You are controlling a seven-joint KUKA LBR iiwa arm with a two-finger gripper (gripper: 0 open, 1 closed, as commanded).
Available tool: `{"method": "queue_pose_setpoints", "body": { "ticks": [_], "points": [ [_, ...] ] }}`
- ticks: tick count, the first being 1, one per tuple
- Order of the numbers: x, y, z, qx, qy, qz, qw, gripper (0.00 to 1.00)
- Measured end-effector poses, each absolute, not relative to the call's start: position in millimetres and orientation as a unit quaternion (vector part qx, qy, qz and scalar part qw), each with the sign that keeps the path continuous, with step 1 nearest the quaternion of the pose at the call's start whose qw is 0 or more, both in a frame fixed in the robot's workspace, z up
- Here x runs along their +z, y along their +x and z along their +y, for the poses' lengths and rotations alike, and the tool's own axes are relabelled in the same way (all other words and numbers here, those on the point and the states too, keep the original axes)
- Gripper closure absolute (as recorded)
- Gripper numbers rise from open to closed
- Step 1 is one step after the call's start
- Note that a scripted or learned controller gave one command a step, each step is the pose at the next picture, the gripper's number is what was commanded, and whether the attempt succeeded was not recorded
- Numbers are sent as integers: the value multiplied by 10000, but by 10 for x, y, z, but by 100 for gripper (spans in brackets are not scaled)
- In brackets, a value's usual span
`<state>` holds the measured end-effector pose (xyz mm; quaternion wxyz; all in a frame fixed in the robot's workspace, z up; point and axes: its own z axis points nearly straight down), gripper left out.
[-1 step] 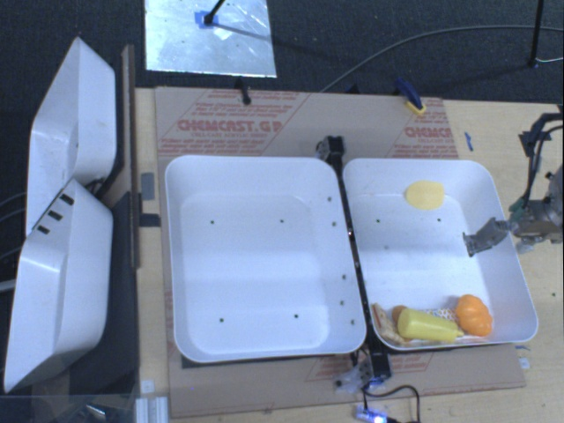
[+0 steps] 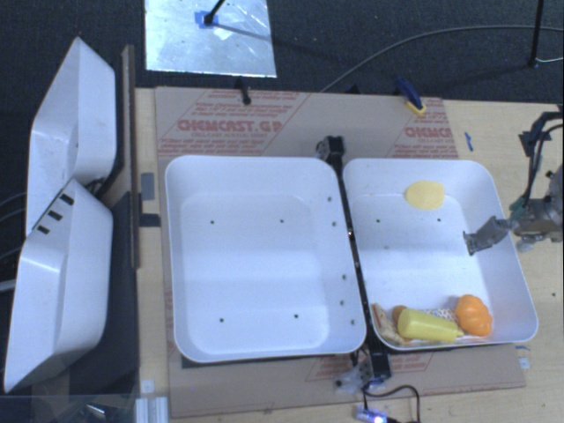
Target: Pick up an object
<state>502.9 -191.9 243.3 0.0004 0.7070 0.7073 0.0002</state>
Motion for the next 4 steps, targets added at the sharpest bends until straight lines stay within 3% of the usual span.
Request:
{"method": "queue_pose_setpoints", "body": {
  "ticks": [3, 4],
  "points": [
    [891, 5115, -1932, -7, 7071, 7072, -13, 0],
    [1017, 5126, -1937, 4, 7072, 7070, 7, 100]
  ]
}}
